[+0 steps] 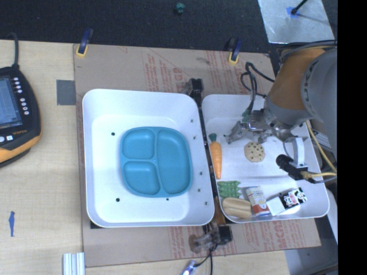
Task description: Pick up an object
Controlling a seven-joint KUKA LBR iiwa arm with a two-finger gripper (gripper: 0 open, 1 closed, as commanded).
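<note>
My gripper (pixel 237 132) hangs over the upper middle of the right bin (pixel 229 105), open, with nothing between its fingers. A round tan cookie (pixel 254 151) lies just below and to the right of it, apart from it. An orange carrot (pixel 215 158) lies along the bin's left wall. At the front of the bin sit a green toy (pixel 228 188), a tan bread roll (pixel 236 207), a small can with a red label (pixel 256 200) and a white carton with black patches (pixel 291 199).
The left bin (pixel 97 171) holds a blue divided plate (pixel 155 161). A teach pendant (pixel 16 113) rests on the bench at far left. The arm's grey and orange body (pixel 301 85) covers the right bin's far right corner.
</note>
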